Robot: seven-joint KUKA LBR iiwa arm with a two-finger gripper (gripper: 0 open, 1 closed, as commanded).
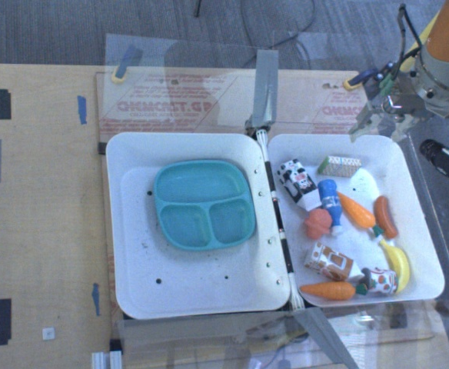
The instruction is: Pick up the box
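Faint red mirrored print runs across the clear plastic sheet (180, 102) behind the white bins, too washed out to read. The small brown-and-white carton (330, 262) carries illegible markings.

The right bin (417, 177) is crowded. The box (330, 262) lies near its front, hemmed in by a carrot (328, 290) just beside it on the near side, a small cow-print carton (380, 280) to its right and an orange ball (317, 224) on its far side. A banana (397, 261) curves along the right wall, and farther back a blue bottle (330, 197), a second carrot (356, 211) and a sausage (385, 217) lie close together. A bare patch of bin floor lies between the box and the banana. The left bin (132, 267) has open floor all round the teal divided plate (205, 204). The pincer (380, 121) hangs over the right bin's far rim, apart from the clutter.
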